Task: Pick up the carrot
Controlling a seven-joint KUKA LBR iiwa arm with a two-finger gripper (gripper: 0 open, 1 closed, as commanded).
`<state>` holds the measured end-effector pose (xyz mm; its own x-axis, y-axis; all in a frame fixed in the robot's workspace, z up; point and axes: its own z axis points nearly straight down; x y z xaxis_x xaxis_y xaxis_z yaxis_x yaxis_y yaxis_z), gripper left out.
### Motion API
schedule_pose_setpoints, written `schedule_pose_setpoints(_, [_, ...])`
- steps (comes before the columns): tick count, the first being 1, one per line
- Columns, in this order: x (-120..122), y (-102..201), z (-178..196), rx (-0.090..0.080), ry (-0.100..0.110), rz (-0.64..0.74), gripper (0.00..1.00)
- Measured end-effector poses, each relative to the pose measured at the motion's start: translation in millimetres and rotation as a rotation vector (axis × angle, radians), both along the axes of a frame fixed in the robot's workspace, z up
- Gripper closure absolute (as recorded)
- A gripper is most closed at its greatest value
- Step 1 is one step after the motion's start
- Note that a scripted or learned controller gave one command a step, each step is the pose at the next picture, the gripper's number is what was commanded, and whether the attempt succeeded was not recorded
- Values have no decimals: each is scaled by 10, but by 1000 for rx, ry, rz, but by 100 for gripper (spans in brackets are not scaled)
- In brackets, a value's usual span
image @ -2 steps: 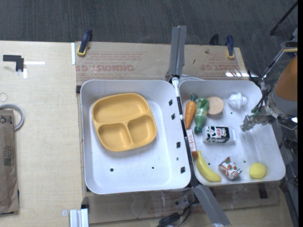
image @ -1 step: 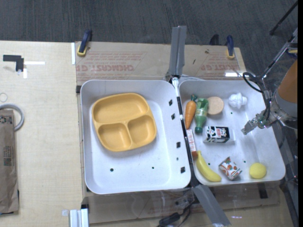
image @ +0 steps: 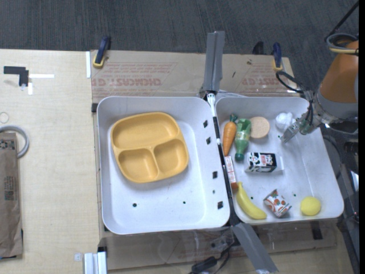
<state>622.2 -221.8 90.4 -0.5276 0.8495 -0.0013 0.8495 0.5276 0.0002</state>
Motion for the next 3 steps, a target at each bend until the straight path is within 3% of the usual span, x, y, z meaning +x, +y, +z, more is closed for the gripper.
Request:
schedule_pose_setpoints(1, [212, -53, -31, 4, 22, 434, 100])
schedule_pose_setpoints(2, [-162, -2, 304, 1, 0, 600, 100])
schedule_pose_setpoints(3, [-9, 0, 58, 0, -1, 324, 100])
